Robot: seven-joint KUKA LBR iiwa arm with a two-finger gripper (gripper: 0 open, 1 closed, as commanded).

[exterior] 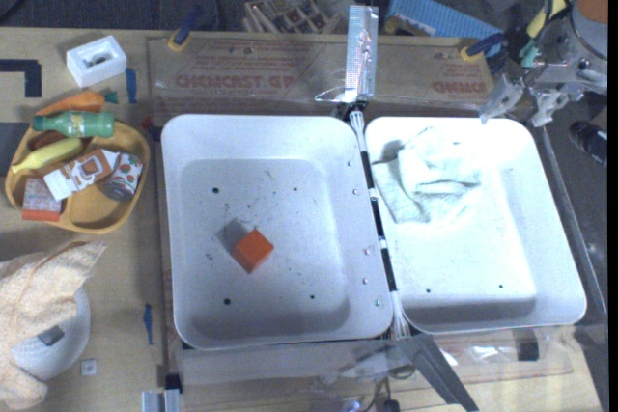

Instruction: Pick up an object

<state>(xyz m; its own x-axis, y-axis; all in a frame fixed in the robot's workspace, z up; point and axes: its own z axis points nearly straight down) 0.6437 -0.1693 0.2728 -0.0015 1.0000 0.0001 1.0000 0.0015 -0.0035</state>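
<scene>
Wooden and cluttered, the counter [116, 53] carries two shallow white plastic bins side by side, with cables and boxes on dark floor beyond its far edge. At the upper right the pincer [515, 103] hangs just over the far right corner of the right bin [502, 304], its two fingers apart with nothing between them. Below and to its left, in that bin's far left part, lies a crumpled white cloth [430, 174]. Well away to the lower left, the left bin [193, 159] holds a small orange cube [254, 251] near its middle, touching a small grey block [233, 233]. Far left of the pincer, a yellow bowl [92, 217] holds toy groceries with unreadable labels. Behind the bins a clear panel [251, 77] bears faint reddish lettering, too blurred to read.
</scene>
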